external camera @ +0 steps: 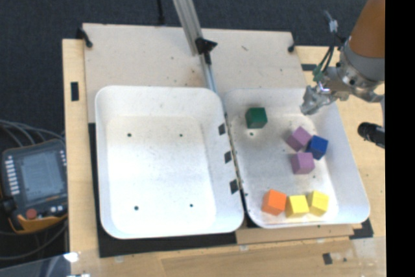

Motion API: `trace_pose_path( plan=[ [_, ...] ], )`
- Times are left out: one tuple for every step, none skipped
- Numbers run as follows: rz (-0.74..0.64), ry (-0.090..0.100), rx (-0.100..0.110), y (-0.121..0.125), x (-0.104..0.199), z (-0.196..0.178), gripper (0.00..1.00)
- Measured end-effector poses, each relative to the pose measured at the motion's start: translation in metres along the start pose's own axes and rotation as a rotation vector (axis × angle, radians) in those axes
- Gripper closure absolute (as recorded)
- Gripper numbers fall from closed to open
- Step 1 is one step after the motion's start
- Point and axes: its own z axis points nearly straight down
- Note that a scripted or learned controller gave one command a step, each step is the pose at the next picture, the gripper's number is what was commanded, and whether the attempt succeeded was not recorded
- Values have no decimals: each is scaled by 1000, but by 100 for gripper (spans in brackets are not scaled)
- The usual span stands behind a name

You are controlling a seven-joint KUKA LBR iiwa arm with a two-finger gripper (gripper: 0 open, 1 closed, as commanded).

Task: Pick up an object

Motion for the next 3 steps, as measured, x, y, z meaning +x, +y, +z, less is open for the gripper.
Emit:
trace_pose_path(
  plan=[
    [0, 0, 2, 4, 47, 12, 100],
    [-2, 1, -3, 7, 101, 3, 100],
    [0, 1, 4, 14, 148, 15, 100]
  ],
)
